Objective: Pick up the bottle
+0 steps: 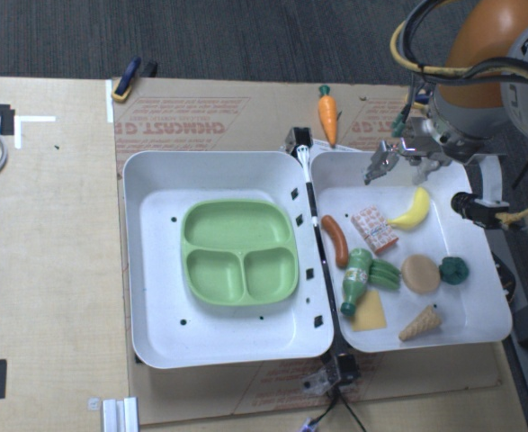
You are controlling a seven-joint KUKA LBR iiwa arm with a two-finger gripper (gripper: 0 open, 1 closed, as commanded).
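The green bottle (354, 280) is seen lying in the right bin (479, 327), near its left wall in the lower middle of the frame, between a sausage (335, 240) above and a yellow cheese wedge (369, 313) below, with a green vegetable (385, 274) touching its right side. The gripper (398, 158) is held over the bin's upper edge, well apart from the bottle; whether the jaws are parted or closed cannot be told. A green divided plate (240, 252) is seen in the left bin (147, 268).
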